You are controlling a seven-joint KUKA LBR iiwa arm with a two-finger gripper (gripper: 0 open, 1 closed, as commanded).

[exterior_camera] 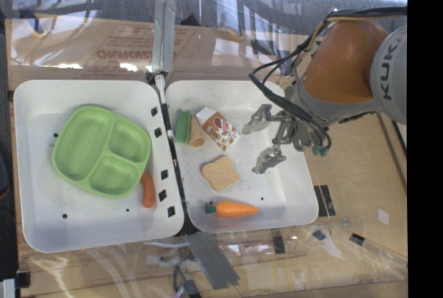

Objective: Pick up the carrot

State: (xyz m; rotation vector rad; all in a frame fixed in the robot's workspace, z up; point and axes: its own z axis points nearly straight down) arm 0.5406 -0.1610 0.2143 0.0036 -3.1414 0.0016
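Claw (263, 140) spread wide, holding nothing, one carrot (235, 209), two bins (304, 182)

We see two shallow white bins side by side on a desk (360, 220). In the left bin (34, 220) lies a light green plate (102, 150) with three compartments, and just beside its lower right edge we see a small orange-red sausage (148, 191). In the right bin (301, 203) we find a green block (183, 126) touching a tan cone-shaped piece (196, 132), a small printed carton (218, 128) next to them, and a slice of bread (221, 173) below.
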